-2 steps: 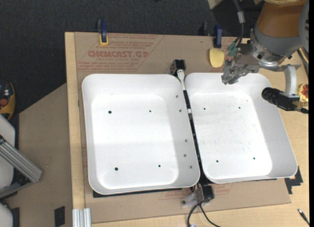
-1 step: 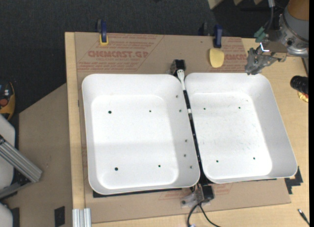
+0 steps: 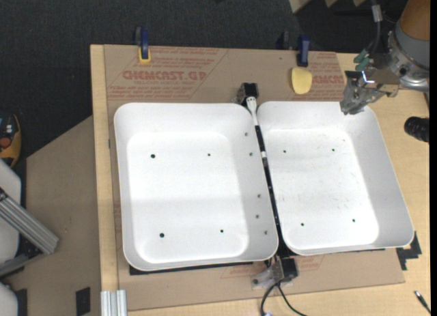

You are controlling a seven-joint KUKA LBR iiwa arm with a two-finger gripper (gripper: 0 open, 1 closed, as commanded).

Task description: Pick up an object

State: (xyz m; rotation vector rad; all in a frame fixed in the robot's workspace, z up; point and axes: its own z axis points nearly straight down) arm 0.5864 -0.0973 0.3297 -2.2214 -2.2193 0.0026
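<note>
Jaws (image 3: 352, 105), spread state unclear, above far rim of shallow white plastic bin (image 3: 382, 171); pale yellow rounded object (image 3: 301, 80) lies leftward on worktop.

Grey arm (image 3: 410, 69) with an orange band, black cable, and metallic pincer (image 3: 353, 103).

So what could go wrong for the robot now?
1. The claw hangs over the far corner of the right bin, close to its rim; coming down there, it might bump the rim instead of reaching inside.
2. The yellow piece lies on the board behind the bins, not in one, so a grab inside the bins would likely miss it.
</note>
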